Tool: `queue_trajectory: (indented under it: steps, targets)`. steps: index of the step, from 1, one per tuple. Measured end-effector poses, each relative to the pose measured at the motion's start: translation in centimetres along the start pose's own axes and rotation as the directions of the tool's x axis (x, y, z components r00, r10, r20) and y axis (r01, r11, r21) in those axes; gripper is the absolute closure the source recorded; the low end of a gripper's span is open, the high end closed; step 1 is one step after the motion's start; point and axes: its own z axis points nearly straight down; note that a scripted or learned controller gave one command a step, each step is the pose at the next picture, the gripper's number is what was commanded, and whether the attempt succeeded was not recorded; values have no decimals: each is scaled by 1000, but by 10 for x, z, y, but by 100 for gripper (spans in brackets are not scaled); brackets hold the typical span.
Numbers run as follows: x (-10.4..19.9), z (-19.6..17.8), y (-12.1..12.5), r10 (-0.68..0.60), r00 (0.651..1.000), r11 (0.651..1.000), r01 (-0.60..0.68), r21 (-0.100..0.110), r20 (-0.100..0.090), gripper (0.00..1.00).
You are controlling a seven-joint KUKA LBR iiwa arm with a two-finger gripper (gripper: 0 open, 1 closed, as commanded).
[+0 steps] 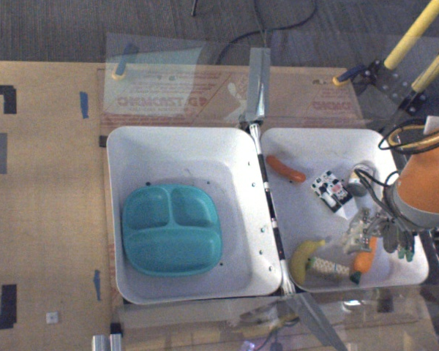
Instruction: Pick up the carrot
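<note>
Your camera looks down on the desk (44, 218), which carries two shallow white bins side by side. The left bin (132, 152) holds a teal divided plate (172, 229), lying flat toward its near side.

In the right bin (307, 148) you will find the carrot (364, 261), a small orange piece near the front right corner. The claw (367, 234) sits directly above and against the carrot's upper end. You cannot tell from this view whether the claw is released or clenched, nor whether the carrot lies between its parts; the wrist and cabling hide the detail.

Note the other contents of the right bin:
- An orange-red sausage-shaped item (286, 168) lies near the divider, toward the back, well apart from the carrot.
- A black-and-white patterned item (331, 189) lies between that item and the claw.
- A yellow banana-shaped item (304, 259) lies at the front, left of the carrot.
- A speckled tan item (329, 268) lies between the yellow item and the carrot, near both.

The arm (423, 185), showing its orange band, enters from the right edge over the right bin.
</note>
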Motion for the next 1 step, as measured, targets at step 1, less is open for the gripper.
queue_trajectory:
  steps: [1]
  targets:
    - [14,-98,43,-149,989,989,149,-4,-20,100]
